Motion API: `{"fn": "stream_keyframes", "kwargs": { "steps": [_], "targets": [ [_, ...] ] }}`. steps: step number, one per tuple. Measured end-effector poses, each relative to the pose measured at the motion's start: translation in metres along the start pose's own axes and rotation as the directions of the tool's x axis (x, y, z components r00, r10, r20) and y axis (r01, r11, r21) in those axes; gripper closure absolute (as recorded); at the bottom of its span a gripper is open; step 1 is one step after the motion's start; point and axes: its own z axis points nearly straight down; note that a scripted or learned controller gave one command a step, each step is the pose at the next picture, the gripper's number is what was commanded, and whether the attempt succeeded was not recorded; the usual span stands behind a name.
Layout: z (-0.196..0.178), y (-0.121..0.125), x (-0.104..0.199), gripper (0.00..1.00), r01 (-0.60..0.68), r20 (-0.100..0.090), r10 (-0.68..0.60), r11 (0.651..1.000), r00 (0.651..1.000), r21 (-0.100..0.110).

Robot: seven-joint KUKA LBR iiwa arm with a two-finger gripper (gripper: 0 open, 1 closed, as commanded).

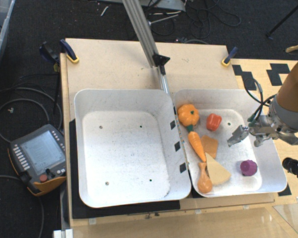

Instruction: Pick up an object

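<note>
The gripper [249, 134] is hovering over the right bin [268, 185], fingers spread apart and holding nothing. The purple object [248, 167] is lying just below it.

I am seeing the arm [292, 100] being cut off by the frame's edge at three o'clock. The cheese wedge [217, 172] is overlapping the lower end of the carrot [197, 146]. I cannot tell how the gripper [251, 135] is set.

One fixed camera looks down at a slant on both bins [124, 148]; my gripper [249, 136] enters from its right.
</note>
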Motion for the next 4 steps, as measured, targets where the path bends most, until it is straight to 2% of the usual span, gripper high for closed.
{"fn": "stream_keyframes", "kwargs": {
  "steps": [2, 3, 4],
  "targets": [
    [0.109, -0.006, -0.004, 0.0, -0.001, 0.002, 0.001, 1.0, 1.0, -0.006],
    [0.097, -0.005, -0.004, 1.0, 0.0, 0.002, 0.0, 1.0, 1.0, -0.008],
    [0.054, -0.007, -0.006, 1.0, 0.002, 0.003, -0.002, 1.0, 1.0, -0.008]
  ]
}}
